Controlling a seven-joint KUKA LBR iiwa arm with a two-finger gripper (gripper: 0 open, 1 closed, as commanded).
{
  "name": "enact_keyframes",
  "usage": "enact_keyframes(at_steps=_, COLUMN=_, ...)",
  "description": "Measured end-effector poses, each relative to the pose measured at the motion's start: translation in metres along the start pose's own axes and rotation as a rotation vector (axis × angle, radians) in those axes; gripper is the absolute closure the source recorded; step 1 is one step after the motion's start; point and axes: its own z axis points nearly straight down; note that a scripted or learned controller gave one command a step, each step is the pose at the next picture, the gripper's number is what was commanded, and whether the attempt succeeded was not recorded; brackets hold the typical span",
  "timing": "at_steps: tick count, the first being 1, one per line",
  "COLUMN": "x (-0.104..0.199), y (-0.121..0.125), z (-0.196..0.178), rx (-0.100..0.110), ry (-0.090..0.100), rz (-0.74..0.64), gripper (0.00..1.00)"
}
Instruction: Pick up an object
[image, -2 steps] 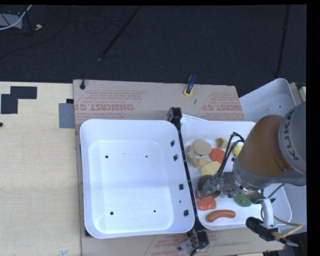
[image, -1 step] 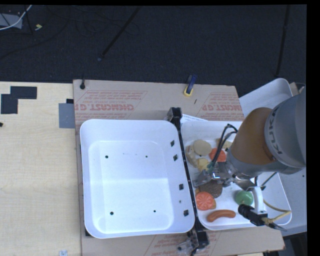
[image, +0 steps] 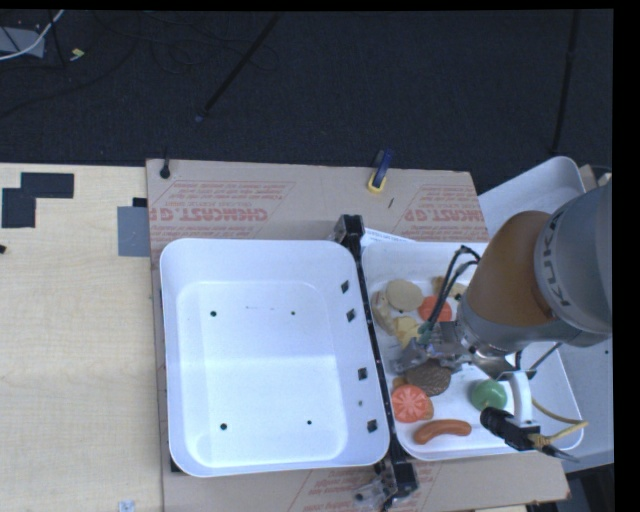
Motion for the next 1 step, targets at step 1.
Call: enact_keyframes(at_steps=1, x=0.0066, y=0.0422, z=0.0031, rx=-0.006, ry=-0.002, rz=-0.011, gripper=1.0)
